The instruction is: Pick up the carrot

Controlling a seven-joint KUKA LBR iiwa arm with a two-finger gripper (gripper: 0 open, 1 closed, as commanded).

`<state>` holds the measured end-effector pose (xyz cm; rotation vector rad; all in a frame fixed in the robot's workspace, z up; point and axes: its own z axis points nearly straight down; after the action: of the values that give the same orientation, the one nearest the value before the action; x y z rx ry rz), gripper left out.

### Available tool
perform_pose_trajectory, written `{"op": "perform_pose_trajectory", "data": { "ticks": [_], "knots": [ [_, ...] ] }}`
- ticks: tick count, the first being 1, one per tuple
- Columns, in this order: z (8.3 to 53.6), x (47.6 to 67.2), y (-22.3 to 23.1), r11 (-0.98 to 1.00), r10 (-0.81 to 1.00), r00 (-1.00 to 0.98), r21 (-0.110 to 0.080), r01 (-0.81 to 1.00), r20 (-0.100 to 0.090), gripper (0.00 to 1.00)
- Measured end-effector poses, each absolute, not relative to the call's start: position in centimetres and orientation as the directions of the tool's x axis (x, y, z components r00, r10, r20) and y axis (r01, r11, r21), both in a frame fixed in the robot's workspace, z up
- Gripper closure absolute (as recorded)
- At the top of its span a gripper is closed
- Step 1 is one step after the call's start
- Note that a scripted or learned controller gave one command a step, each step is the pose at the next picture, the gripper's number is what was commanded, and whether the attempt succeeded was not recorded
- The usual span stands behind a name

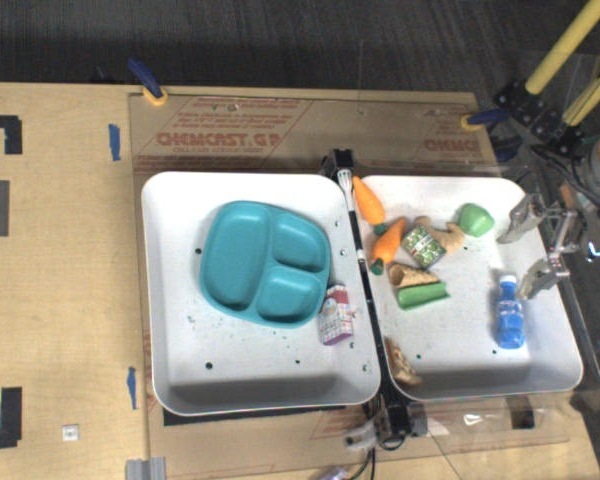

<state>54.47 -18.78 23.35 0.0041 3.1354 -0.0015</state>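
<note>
An orange carrot with a green end (pixel 386 242) lies in the right bin (pixel 480 368), near its left wall. A second orange, carrot-like piece (pixel 368 205) lies just above it against the divider. My gripper (pixel 531 249) hangs over the right side of the right bin, well to the right of both orange pieces. Its two metal fingers (pixel 521 218) stand apart, open, with nothing between them.
The right bin also holds a green ball (pixel 475 218), a patterned packet (pixel 423 245), a green wedge (pixel 421 293), a blue bottle (pixel 510 317) and a brown piece (pixel 404 366). In the left bin (pixel 170 298) are a teal divided plate (pixel 264 262) and a small packet (pixel 335 319).
</note>
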Motion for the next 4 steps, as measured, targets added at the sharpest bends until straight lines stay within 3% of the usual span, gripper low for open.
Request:
{"op": "perform_pose_trajectory", "data": {
  "ticks": [1,2,3,4],
  "knots": [
    [9.6,48.7,-18.4,0.996,-0.093,-0.996,-0.003,-0.093,-0.01,0.0],
    [20.0,54.4,-9.7,0.987,-0.162,-0.987,0.0,-0.162,-0.016,0.0],
    [11.5,55.2,-9.7,0.978,-0.211,-0.978,-0.003,-0.211,-0.011,0.0],
    [8.9,64.6,-10.4,0.962,-0.272,-0.962,-0.003,-0.272,0.029,0.0]
  ]
}}
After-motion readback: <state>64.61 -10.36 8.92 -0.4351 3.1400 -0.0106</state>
